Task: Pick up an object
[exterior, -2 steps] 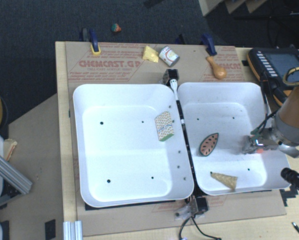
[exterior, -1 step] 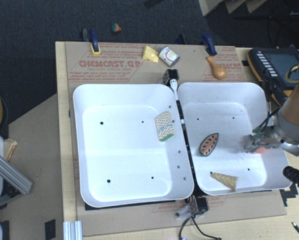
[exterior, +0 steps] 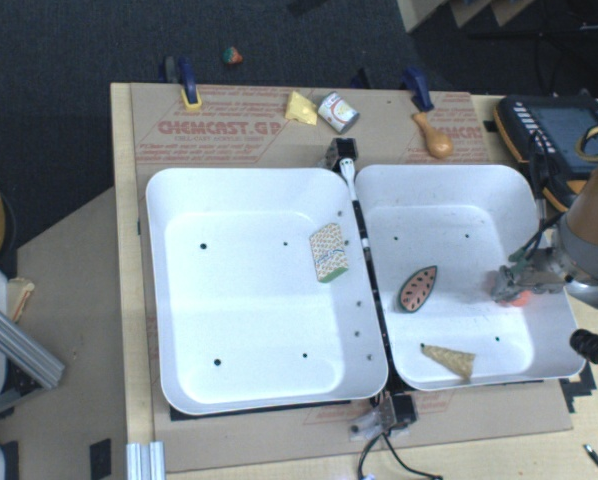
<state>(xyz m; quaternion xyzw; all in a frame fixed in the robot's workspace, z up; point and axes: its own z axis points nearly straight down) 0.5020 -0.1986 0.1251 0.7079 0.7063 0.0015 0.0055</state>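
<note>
Gripper [exterior: 514, 286] low in right bin [exterior: 449, 183], at its right wall, over a small red item [exterior: 519, 299]; finger state not discernible. Oval [exterior: 417, 288] and wedge [exterior: 449, 359] near, untouched. Risk: fingers striking wall, or red item slipping free on closing.

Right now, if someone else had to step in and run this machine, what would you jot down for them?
Gripper: low at the right bin's right side; something small and reddish lies by its tip, a hold is not confirmed.
Right bin: brown oval piece near the middle, tan wedge toward the front.
Left bin: patterned packet near its right wall.
Done: nothing visibly lifted.
Left: secure one object and raise it.
</note>
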